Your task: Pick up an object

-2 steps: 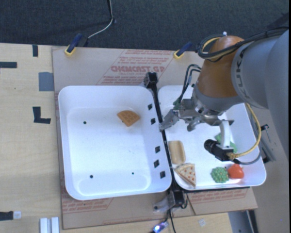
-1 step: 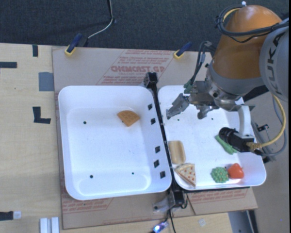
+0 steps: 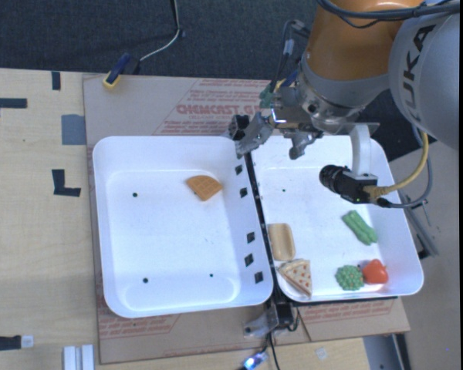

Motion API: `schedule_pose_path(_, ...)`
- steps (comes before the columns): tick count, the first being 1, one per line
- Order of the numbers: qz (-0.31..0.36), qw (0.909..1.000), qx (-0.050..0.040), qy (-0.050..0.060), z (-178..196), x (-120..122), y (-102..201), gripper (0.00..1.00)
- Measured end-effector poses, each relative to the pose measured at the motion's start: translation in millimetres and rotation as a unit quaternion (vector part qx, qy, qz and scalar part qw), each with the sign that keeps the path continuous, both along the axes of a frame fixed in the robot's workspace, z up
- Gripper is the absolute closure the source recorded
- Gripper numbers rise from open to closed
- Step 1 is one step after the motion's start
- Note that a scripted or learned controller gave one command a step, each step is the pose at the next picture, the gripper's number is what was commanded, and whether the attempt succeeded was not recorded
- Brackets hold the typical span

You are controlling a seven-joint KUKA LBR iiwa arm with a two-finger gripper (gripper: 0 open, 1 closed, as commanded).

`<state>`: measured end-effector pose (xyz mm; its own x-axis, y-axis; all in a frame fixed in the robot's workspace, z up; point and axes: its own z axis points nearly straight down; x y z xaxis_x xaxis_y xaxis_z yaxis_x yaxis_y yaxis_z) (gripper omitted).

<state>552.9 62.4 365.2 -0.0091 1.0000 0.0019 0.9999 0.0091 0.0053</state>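
My gripper [image 3: 272, 138] hangs over the far end of the divide between the two bins, its fingers spread apart with nothing between them. The left bin [image 3: 102, 177] holds one orange waffle-like piece [image 3: 204, 186] toward its far right. In the right bin [image 3: 406, 247] lie a tan bread roll [image 3: 282, 241], a sandwich wedge [image 3: 297, 276], a green pod [image 3: 359, 227], a broccoli floret [image 3: 349, 277] and a red piece [image 3: 375, 271]. All of these lie nearer the front than the gripper.
A black cylinder [image 3: 343, 183] on a cable hangs from the arm over the right bin. The bins rest on a cardboard sheet [image 3: 201, 106]. A yellow-and-blue clip [image 3: 116, 74] with a cable lies at the back left.
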Motion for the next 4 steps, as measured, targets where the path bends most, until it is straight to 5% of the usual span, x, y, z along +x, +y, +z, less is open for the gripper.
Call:
schedule_pose_path(1, -0.003, 0.9999, -0.0021, 0.013, -164.8, -39.2, 25.0, 0.0)
schedule_pose_path(2, -0.006, 1.0, -0.0015, 0.007, -183.0, -71.7, -10.8, 0.0)
schedule_pose_path(3, 0.002, 1.0, 0.0008, 0.0, -100.4, -69.4, 115.6, 0.0)
schedule_pose_path(4, -0.007, 1.0, -0.0013, -0.001, -22.2, -67.8, 37.9, 0.0)
